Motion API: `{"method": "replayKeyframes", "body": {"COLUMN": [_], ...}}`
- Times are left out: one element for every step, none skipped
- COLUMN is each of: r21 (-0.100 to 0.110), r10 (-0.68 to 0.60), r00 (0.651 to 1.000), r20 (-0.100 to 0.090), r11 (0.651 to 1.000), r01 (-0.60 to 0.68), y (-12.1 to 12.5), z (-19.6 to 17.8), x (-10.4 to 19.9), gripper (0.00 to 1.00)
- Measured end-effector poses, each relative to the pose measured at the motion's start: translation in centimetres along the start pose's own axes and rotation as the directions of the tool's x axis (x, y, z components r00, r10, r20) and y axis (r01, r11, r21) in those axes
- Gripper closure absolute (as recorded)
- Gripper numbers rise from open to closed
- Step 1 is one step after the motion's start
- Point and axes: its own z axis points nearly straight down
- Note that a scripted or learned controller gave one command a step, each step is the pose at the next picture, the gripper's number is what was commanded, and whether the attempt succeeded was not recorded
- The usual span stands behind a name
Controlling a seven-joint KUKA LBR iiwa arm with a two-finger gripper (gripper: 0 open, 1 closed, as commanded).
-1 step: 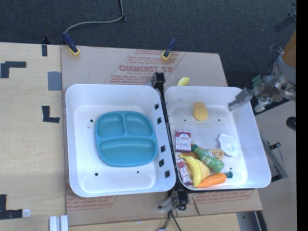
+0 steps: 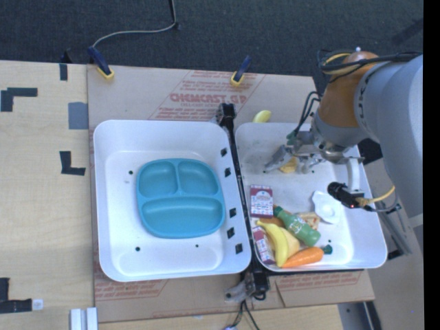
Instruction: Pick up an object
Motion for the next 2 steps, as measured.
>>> {"method": "replayKeyframes", "body": {"r21": [-0.007, -0.006], "r10": [-0.002, 0.000], "r00": [1.000, 1.000], "r20": [0.002, 0.002], "r11": [1.000, 1.000], "r01": [0.002, 0.000], "y": [4.5, 3.5], "z": [1.6, 1.7], "x": [-1.0, 1.6], "gripper": [0.00, 0.00]}}
